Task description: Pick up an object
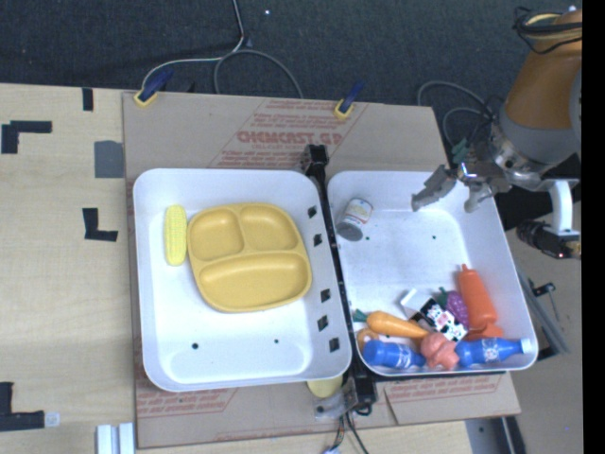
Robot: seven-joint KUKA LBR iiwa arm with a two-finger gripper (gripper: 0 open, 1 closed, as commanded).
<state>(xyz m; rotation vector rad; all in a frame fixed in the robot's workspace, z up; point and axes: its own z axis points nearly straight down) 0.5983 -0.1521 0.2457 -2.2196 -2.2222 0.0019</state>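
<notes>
Resting on a sheet of brown cardboard (274, 135), two shallow white bins sit side by side, touching along a black clip strip. The left bin (156, 348) carries a yellow divided plate (250, 256) lying flat, with a yellow corn cob (175, 234) just beside the plate's left edge, parallel to the bin wall. The right bin (416, 258) is mostly bare across its middle; its things are crowded along the near wall. There an orange bottle-shaped toy (476, 297) leans at a tilt on the right, a blue bottle (491, 351) lies flat against the near wall, a second blue piece (388, 355) lies to its left, and an orange carrot (397, 325) lies across above that. Between them sit a pink toy (437, 349), a purple piece (458, 305) and a small black-and-white item (442, 318), all touching or overlapping, so none stands free of its neighbours. A small grey can (355, 218) lies alone near the far left corner of the right bin, well apart from the pile.

Over the far right corner of that bin hangs the gripper (454, 186), below the grey arm with its orange band (550, 69). Its two fingers are spread apart, one (431, 189) pointing left over the bin floor, and nothing lies between them or touches them.
</notes>
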